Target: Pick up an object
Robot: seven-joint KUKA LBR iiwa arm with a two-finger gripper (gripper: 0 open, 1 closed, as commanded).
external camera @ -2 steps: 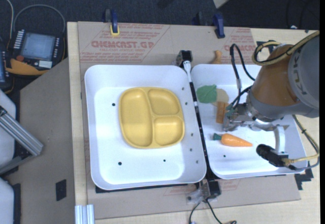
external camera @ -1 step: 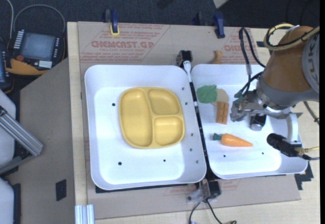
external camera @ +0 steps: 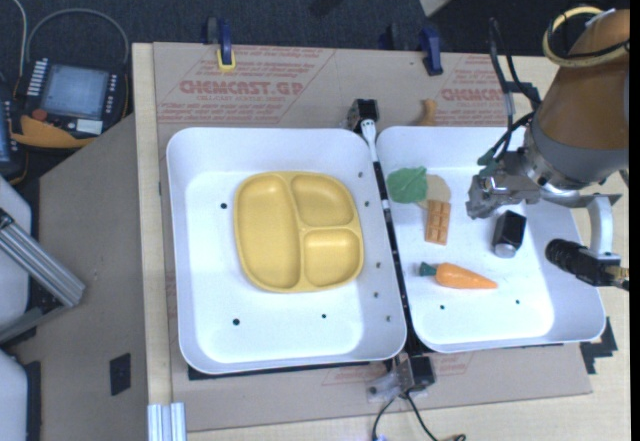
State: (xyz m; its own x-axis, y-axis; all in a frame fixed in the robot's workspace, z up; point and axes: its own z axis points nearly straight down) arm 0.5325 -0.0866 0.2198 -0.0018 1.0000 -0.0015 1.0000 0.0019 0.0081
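My gripper (external camera: 491,196) hangs over the right bin (external camera: 530,329), in its upper right part. Just below it and slightly to the right lies a small black cylinder (external camera: 508,232). An orange carrot (external camera: 460,276) lies on the bin floor below and left of the gripper. A brown ridged bar (external camera: 437,220) lies left of the gripper, with a green leafy piece (external camera: 407,183) above it near the bin's left wall. Nothing shows as held by the gripper.
The left bin (external camera: 205,309) holds a yellow divided plate (external camera: 297,229). A raised rim runs between the two bins. The arm's grey and orange body (external camera: 585,119) stands over the right bin's far right corner.
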